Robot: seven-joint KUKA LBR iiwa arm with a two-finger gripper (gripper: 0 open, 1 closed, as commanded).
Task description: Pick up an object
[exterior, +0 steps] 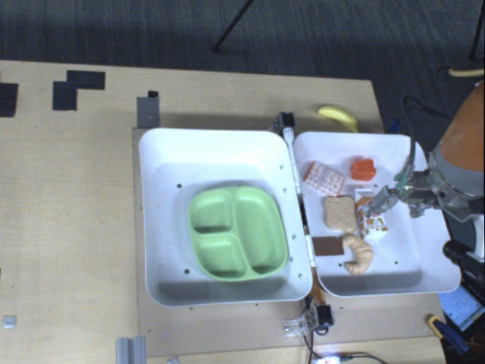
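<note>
The right bin (424,268) holds several small items. A patterned red-and-white packet (323,177) lies at its back left, with an orange block (363,169) to its right. A tan bread slice (339,213) sits mid-left, with a dark brown flat rectangle (327,246) in front of it. Beside that rectangle, near the front, lies a croissant (359,254). My gripper (381,201) reaches in from the right, low over a white-and-orange wrapper (373,224) just right of the bread. I see nothing lifted off the bin floor.
The left bin (163,203) holds a green divided plate (237,231). A yellow banana (337,116) lies on the bench behind the right bin. A black clamp (286,121) sits where the bins meet at the back. Cables and clips (314,321) lie at the front.
</note>
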